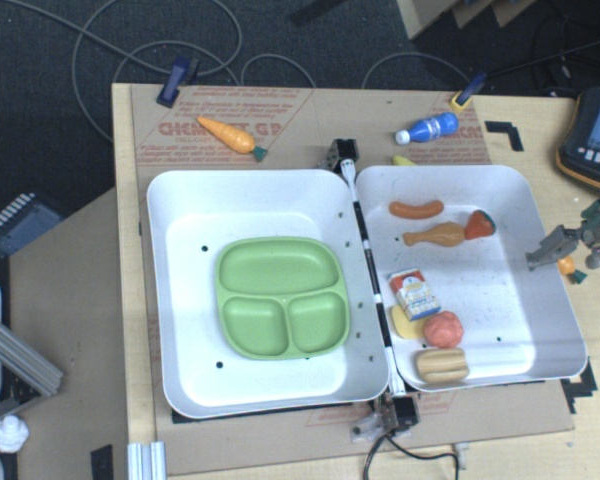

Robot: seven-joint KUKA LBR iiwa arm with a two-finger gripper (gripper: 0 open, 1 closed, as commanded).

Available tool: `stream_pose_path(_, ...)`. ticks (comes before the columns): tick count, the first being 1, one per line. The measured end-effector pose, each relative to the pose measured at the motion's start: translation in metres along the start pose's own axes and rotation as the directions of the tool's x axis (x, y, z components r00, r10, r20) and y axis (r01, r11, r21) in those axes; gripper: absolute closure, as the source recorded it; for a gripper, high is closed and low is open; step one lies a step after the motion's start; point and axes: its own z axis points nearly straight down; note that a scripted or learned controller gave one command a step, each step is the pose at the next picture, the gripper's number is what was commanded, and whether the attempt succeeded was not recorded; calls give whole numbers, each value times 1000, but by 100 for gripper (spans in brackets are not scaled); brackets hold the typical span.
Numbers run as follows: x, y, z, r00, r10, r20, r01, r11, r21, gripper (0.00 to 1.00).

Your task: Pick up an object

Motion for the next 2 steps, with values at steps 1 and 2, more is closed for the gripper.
stream_pose_path(1, 73, 102, 82, 1000, -4, -4, 4, 1000, 2, 0)
stream_pose_path(2, 13, 124, 153, 1000, -3, 1, 3, 1000, -13, 0)
